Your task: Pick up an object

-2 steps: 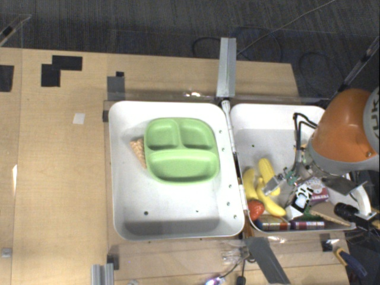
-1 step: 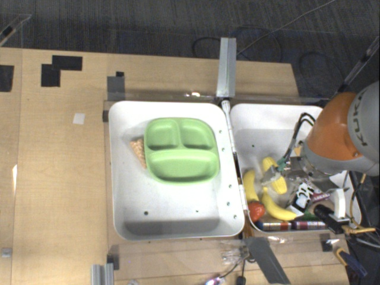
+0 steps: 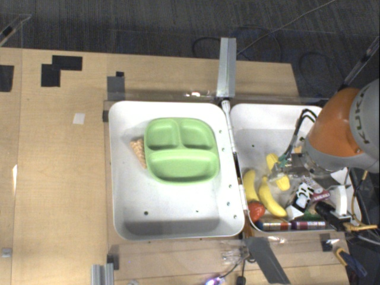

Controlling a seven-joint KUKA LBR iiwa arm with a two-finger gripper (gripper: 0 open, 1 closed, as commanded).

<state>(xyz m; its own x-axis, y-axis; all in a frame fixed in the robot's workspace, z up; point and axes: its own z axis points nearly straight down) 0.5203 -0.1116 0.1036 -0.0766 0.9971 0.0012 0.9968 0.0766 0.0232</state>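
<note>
The right bin (image 3: 261, 123) holds two bananas (image 3: 249, 186) (image 3: 272, 199), a red fruit (image 3: 256, 210), and a small yellow piece (image 3: 272, 160). A black-and-white object (image 3: 303, 196) and dark markers (image 3: 294, 224) lie along its near edge. My gripper (image 3: 286, 170) hangs low over this bin, just right of the small yellow piece and above the upper end of the right banana. The wrist hides its tip. I see nothing lifted clear of the bin floor.
The left bin (image 3: 160, 218) carries a green divided plate (image 3: 180, 149) with a tan grainy item (image 3: 138, 152) at its left side. A metal post (image 3: 227, 64) stands behind the wall between the bins. Cables trail at the right.
</note>
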